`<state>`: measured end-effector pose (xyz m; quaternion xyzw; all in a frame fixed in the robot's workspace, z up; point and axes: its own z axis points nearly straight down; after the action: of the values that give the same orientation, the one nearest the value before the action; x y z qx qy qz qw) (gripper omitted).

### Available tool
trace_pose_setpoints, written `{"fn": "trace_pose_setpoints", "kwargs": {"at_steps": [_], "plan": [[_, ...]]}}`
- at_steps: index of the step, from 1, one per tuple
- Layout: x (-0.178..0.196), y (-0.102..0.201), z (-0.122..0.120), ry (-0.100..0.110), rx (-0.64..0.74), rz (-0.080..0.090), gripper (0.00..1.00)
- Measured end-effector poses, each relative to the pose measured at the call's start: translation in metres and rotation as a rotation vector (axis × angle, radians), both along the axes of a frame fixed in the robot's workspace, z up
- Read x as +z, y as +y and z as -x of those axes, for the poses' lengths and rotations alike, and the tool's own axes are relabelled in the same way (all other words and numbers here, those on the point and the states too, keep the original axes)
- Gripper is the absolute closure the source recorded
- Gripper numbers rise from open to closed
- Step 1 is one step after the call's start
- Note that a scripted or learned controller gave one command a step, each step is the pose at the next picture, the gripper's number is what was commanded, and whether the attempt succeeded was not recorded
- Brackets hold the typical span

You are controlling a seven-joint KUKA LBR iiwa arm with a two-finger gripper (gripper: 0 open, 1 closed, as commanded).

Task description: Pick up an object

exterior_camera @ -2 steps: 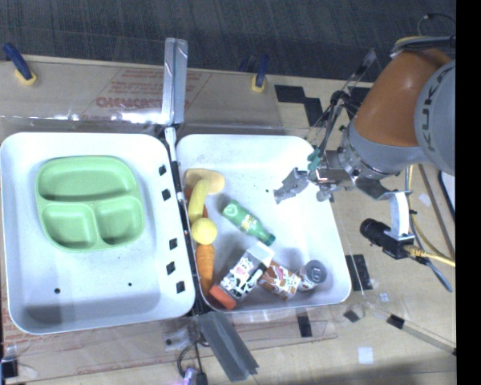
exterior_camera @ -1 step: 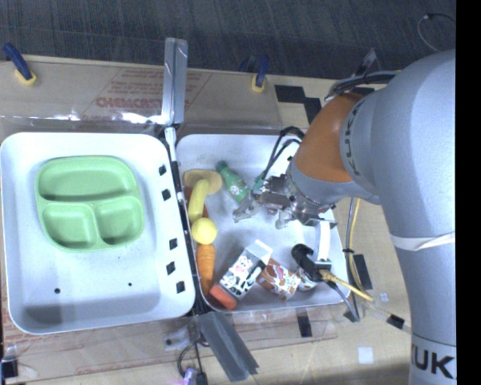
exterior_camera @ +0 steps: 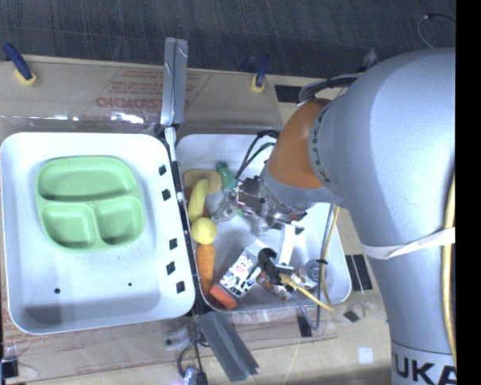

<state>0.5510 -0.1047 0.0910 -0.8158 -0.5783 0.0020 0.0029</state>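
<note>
Crowding is the chief risk here. The hand (exterior_camera: 243, 202) hangs low over the right bin (exterior_camera: 212, 146), tucked under the arm (exterior_camera: 385, 159). It is just beside the banana (exterior_camera: 197, 200), and whether it is released or clenched I cannot tell from this angle. Nothing can be seen gripped in it.

Every candidate for the pick lies in that right bin, mostly packed along its left wall. The banana sits nearest the hand, the lemon (exterior_camera: 204, 231) touches the banana's lower end, and the carrot (exterior_camera: 206, 266) lies just below the lemon. A patterned packet (exterior_camera: 239, 273) lies tilted near the carrot.

In my judgement, a descent here could land between two pieces and nudge both aside. It could also pinch a rounded skin off-centre, so that the banana or lemon squirts out. The bin wall is close, which leaves little room to straddle anything lying against it.

By count there are two bins, one banana, one lemon, one carrot and one patterned packet. A few small bits near the packet are too tangled to number. The left bin (exterior_camera: 88, 299) holds one green tray (exterior_camera: 90, 201) with three compartments. Two blue clamps (exterior_camera: 20, 63) grip the counter (exterior_camera: 80, 87) at its far edge.
</note>
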Motion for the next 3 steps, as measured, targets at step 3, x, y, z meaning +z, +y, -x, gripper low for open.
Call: {"fn": "trace_pose_setpoints", "kwargs": {"at_steps": [3], "plan": [[0.0, 0.011, 0.075, -0.004, 0.117, 0.0, 0.0]]}}
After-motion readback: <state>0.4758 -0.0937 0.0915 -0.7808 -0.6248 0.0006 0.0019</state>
